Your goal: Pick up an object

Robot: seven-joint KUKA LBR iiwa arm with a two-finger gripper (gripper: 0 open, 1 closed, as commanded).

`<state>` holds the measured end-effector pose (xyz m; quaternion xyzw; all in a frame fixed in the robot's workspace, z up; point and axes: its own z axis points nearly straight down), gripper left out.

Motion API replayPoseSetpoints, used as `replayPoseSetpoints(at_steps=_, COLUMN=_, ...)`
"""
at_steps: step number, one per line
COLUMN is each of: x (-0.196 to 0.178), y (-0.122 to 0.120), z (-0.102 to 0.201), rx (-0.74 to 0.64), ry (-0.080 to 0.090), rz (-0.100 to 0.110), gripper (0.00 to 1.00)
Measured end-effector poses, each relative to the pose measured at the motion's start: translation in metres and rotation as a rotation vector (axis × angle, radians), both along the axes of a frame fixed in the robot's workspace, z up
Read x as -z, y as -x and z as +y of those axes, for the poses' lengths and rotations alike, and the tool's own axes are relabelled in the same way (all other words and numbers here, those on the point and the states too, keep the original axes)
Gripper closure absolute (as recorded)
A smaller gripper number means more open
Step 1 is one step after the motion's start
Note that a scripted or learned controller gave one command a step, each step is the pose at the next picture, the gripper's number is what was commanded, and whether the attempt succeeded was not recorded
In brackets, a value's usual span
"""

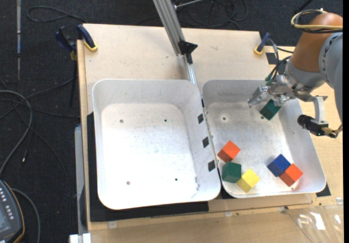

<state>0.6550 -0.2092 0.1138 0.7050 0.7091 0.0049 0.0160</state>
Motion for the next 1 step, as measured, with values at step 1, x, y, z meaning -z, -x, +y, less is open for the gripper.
replayPoseSetpoints(at_steps=1, x=-0.0004, y=-0.0031, z=-0.0022, rx=0.003, ry=-0.002, rz=-0.004, gripper=0.00)
